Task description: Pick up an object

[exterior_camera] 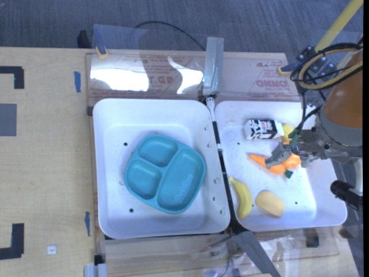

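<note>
Two shallow white bins sit side by side on the wooden desk (40, 172). The left bin (109, 126) carries a blue divided plate (165, 173) with three compartments, lying near the bin's middle. The right bin (323, 203) holds the loose items: a small black-and-white milk carton (260, 128) near the far wall, an orange carrot (259, 160) in the middle, a yellow banana (243, 196) by the left wall, and a pale yellow lemon-like fruit (270, 203) just beside the banana. The grey arm with its orange band (346, 105) reaches in from the right, and the tool (282, 154) hangs low over the carrot's right end, beside a second orange piece (286, 164). Whether it is open or closed cannot be told from here.
</note>
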You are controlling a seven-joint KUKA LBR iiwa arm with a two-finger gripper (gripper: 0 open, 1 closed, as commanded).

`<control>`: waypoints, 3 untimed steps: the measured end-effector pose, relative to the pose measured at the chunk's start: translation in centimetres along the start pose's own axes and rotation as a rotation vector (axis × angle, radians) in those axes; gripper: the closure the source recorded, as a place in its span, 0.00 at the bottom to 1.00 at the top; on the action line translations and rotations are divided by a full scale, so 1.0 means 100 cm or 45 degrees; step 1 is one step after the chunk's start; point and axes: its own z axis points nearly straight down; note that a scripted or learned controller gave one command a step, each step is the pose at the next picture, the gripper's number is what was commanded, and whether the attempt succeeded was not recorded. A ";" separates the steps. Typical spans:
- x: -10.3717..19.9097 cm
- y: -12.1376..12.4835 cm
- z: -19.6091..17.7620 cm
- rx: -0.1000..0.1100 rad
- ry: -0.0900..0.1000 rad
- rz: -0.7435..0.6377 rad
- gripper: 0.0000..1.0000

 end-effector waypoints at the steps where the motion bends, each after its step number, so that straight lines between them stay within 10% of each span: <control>1: -0.021 0.059 0.132 0.012 0.002 -0.049 0.00; 2: -0.022 0.062 0.117 -0.002 -0.001 -0.048 1.00; 3: 0.063 0.044 0.034 -0.015 -0.001 -0.140 1.00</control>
